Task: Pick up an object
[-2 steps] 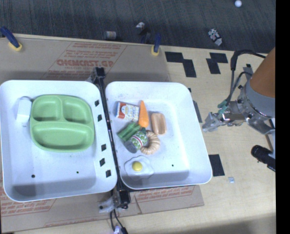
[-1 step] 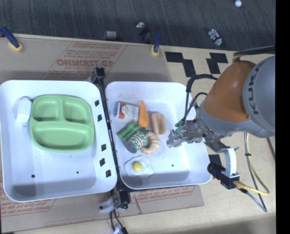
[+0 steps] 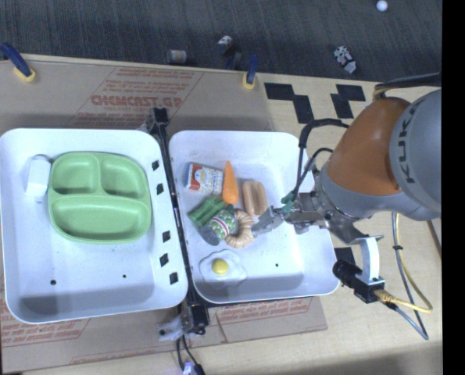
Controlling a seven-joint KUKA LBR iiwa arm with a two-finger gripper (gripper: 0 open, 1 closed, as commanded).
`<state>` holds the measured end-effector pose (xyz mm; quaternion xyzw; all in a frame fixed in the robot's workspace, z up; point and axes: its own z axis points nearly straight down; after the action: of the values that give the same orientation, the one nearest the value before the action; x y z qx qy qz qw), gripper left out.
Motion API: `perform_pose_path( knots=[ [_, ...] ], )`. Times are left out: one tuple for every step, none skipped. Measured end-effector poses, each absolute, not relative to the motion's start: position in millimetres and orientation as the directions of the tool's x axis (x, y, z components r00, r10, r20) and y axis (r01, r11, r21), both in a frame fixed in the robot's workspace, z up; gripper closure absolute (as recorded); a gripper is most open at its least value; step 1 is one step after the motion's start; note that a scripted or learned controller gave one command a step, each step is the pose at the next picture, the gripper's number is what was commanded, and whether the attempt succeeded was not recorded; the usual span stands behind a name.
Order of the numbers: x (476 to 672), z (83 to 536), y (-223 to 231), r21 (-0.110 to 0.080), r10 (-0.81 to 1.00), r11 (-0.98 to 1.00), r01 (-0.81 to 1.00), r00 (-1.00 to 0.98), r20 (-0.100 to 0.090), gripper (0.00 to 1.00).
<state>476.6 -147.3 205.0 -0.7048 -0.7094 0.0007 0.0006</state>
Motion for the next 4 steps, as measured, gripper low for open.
perform_pose_path(
  knots=[
    [476.9, 92, -123, -0.001, 1.000, 0.008, 1.000, -0.008, 0.001, 0.00],
    [477.8, 102, -123, -0.002, 1.000, 0.014, 1.000, -0.014, 0.001, 1.00],
    [478.0, 233, -63, 0.003, 1.000, 0.007, 1.000, -0.007, 0.000, 1.00],
    [476.3, 209, -113, -0.002, 1.000, 0.006, 1.000, -0.006, 0.000, 1.00]
  ],
)
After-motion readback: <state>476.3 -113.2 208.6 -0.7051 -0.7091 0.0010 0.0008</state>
